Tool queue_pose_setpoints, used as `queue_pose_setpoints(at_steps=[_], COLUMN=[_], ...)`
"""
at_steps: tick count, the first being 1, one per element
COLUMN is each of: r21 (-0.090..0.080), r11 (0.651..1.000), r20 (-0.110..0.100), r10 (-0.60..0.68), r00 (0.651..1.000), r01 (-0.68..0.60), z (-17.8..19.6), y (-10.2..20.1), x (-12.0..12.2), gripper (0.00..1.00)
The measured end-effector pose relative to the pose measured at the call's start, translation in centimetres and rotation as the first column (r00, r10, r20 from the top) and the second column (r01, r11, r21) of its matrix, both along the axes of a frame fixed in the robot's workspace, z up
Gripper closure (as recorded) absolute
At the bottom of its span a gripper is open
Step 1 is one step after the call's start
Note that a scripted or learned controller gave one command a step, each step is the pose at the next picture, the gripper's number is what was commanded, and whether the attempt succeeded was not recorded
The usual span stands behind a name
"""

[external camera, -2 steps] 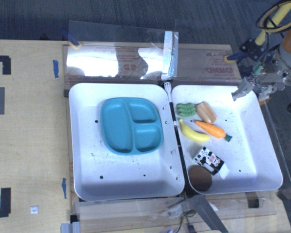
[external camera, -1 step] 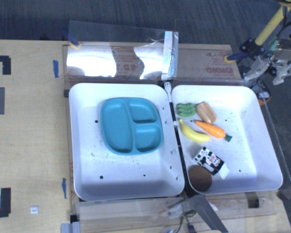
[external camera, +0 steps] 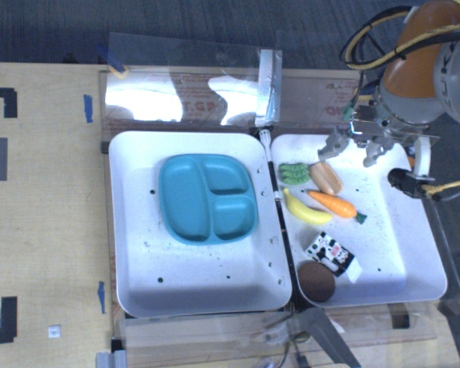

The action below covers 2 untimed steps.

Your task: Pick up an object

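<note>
We see the objects for picking gathered in the right bin (external camera: pixel 414 278), mostly along its left side. A carrot (external camera: pixel 333 204) lies slanted near the middle, its orange body running left to right with a small green stub at the right end. Touching or just beside it on the far side is a tan bread roll or hot dog bun (external camera: pixel 326 177), and to the left of that sits a green leafy vegetable (external camera: pixel 294 173) close to the bin's left wall. A banana (external camera: pixel 307 209) curves just near of the carrot. Nearer still lies a black-and-white patterned item (external camera: pixel 330 253), tilted, and a round brown object (external camera: pixel 317 280) rests at the bin's near-left corner.

The claw (external camera: pixel 355 146) hangs over the far part of the right bin, to the right of the bun and apart from it. We see its two fingers (external camera: pixel 331 146) spread with a gap between them and nothing held there. The grey arm with its orange band (external camera: pixel 425 44) comes in from the far right.

In the left bin (external camera: pixel 138 267) a blue compartment tray (external camera: pixel 209 198) lies flat near the middle. Both bins sit on the wooden table (external camera: pixel 42 205), and a clear sheet (external camera: pixel 188 87) stands at the far edge.
</note>
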<state>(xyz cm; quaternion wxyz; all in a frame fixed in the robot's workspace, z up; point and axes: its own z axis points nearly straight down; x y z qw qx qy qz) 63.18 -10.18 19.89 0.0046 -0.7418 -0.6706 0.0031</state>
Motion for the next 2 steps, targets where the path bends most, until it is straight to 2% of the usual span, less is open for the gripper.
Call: queue_pose_setpoints(at_steps=[1,2], r21=[-0.004,-0.005], r11=[0.993,0.982], r20=[0.018,0.023], r10=[0.122,0.186], r00=[0.992,0.982], r01=[-0.121,-0.186], z=[-11.1,-0.8], y=[-2.2,1.6], x=[-1.9,1.4], gripper=[0.00,0.00])
